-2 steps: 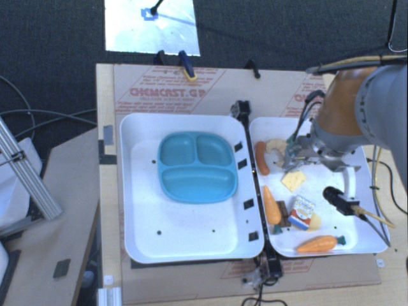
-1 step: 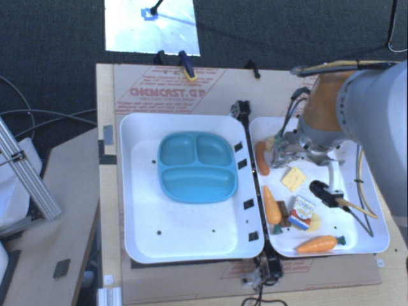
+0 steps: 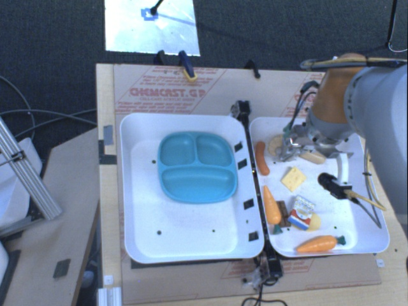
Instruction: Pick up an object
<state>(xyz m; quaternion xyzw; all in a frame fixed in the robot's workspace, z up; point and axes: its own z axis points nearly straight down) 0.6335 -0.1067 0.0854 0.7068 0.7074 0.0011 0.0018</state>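
Pale round disc [image 3: 276,146] lies at the far side of the right bin [image 3: 360,229], right beside the gripper [image 3: 290,145], which hangs low next to it; whether the gripper is spread or closed cannot be told. Nearby lie a sausage [image 3: 261,157], a cheese slice [image 3: 294,178] and a carrot [image 3: 272,204]. A blue plate [image 3: 196,167] sits in the left bin [image 3: 146,228].

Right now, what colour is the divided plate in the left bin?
Light blue; the plate shows best in the camera view.
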